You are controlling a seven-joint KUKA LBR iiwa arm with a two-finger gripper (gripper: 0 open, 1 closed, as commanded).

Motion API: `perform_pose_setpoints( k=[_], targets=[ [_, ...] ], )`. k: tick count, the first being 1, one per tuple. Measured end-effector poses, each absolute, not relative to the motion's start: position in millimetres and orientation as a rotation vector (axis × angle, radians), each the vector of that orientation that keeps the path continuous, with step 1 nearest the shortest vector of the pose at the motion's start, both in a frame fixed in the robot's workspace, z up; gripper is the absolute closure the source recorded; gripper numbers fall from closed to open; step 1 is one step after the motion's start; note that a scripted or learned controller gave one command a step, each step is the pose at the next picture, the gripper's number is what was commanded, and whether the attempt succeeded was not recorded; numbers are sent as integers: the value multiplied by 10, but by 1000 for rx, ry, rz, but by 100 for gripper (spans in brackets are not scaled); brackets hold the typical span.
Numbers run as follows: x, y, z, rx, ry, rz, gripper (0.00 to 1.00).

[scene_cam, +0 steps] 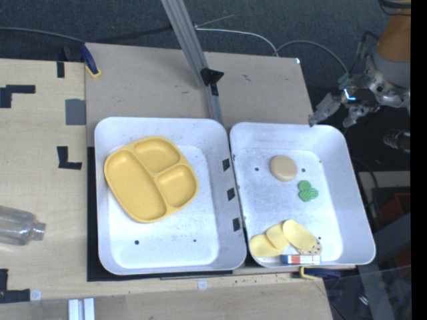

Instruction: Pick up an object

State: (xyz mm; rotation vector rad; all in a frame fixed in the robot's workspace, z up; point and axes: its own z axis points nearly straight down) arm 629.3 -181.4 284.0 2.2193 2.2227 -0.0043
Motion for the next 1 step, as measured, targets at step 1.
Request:
perform_pose_setpoints(
  k=[1],
  targets=[
    [6297,-1807,2941,2217,2224,-5,100]
  ],
)
